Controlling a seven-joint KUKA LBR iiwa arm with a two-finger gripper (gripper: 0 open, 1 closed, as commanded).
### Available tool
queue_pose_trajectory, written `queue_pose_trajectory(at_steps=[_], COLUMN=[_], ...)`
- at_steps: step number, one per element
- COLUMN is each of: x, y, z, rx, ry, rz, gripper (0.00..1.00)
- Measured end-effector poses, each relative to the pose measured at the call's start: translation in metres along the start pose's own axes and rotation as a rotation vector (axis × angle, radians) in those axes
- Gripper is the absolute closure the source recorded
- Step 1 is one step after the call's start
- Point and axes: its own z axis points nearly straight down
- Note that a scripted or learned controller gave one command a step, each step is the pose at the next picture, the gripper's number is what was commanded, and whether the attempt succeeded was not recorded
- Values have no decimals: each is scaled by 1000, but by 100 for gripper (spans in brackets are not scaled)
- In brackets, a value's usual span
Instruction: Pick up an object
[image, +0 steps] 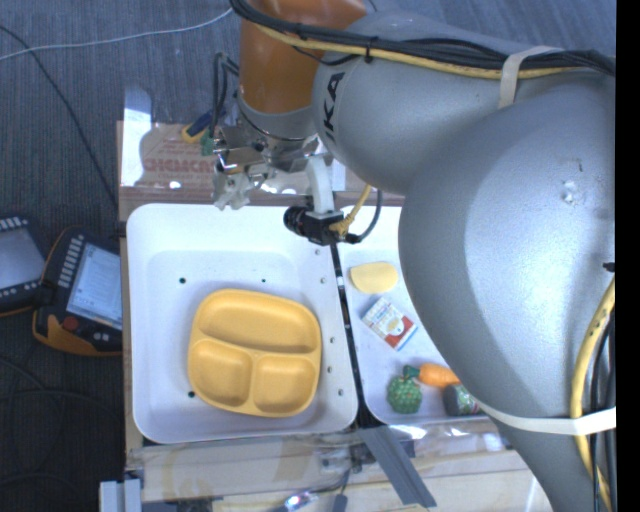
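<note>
My gripper (242, 186) hangs over the far edge of the left bin (160, 250), below the orange band of the arm (285, 60). A yellow divided plate (255, 350) lies in the left bin, well in front of the gripper. In the right bin (375, 405) lie a pale yellow piece (373, 277), a small white and red packet (388, 323), a green broccoli toy (404, 393), an orange carrot toy (437, 376) and a dark green item (460, 400). The arm's big grey body hides most of the right bin.
A black cable fitting (312, 222) hangs from the wrist above the rim between the bins. A cardboard strip (170, 150) lies behind the left bin. A teach pendant (85, 290) rests on the floor to the left.
</note>
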Motion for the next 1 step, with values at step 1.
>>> queue_pose_trajectory(at_steps=[1], x=[-48], y=[-60], z=[-97], rx=[-4], ry=[-2], rz=[-53], gripper=[100])
